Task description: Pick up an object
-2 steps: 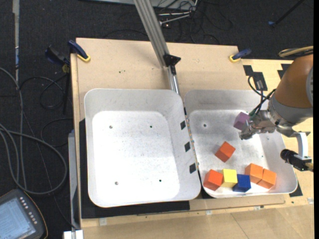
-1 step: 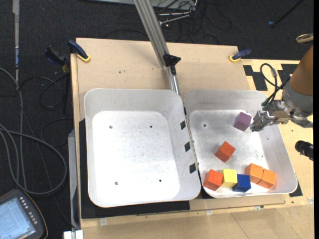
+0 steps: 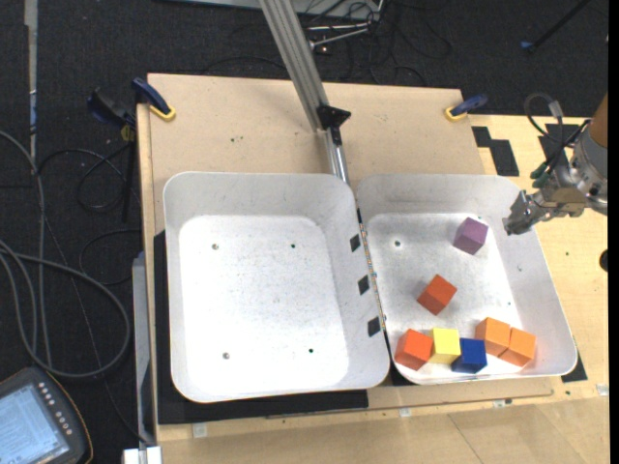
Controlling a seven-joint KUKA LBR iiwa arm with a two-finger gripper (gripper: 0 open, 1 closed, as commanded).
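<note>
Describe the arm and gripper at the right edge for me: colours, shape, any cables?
The gripper is a small grey metal piece that narrows to dark fingertips. Behind it the wrist is a bulkier grey block with a pale rounded housing. Thin dark cables loop above the wrist, with a small green spot beside it. A sliver of orange band shows at the frame's edge.

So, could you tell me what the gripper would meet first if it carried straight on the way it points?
Probably the purple cube; the gripper points left-downward toward it, though depth is unclear.
</note>
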